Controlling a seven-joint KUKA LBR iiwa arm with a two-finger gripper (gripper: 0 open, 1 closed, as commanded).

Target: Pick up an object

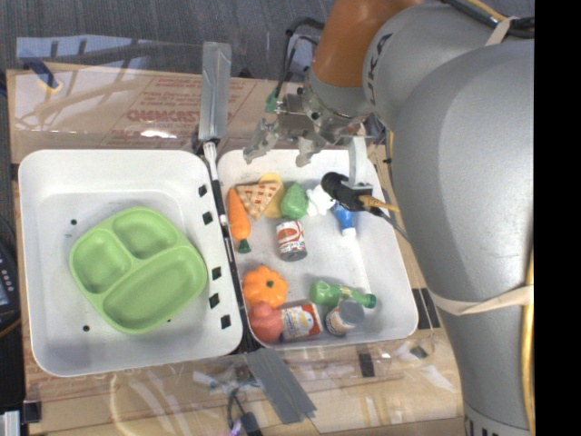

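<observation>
Well left of the jaws and lower in view: white left bin (pixel 36 166), holding a green three-part plate (pixel 138 269) lying flat near its middle. Directly below the jaws: white right bin (pixel 399 271), touching its neighbour along a seam with black clips (pixel 221 262). Just left of the jaws: upright grey strip (pixel 215 89) over printed cardboard (pixel 118 107). Far below: grey tape (pixel 277 384) on the desk (pixel 427 380).

Lime-green divided plate (pixel 138 268) in a white bin (pixel 54 166). Orange carrot (pixel 238 216), orange pumpkin (pixel 263 286), green bottle (pixel 338 294), red-and-white can (pixel 290 240), tan waffle-patterned wedge (pixel 259 194).
</observation>
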